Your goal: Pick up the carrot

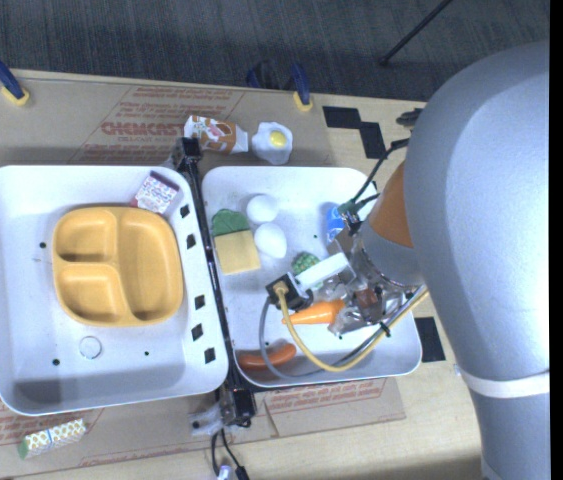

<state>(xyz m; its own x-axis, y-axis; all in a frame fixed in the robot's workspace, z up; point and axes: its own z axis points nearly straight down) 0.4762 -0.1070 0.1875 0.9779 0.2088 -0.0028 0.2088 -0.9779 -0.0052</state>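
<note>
The orange carrot (311, 315) lies crosswise low in the right bin (291, 180), its tip pointing left. My gripper (344, 308) reaches in from the right, under the grey arm and its orange band. It is shut on the carrot's thick right end, which sits between the fingers. A yellow cable loops below the carrot and the gripper.
The right bin also holds two white eggs (265, 224), a yellow block (238, 252), green pieces (227, 221), a blue item (332, 218) and a red sausage (267, 356) by the front wall. A yellow divided plate (118, 264) fills the left bin (11, 298).
</note>
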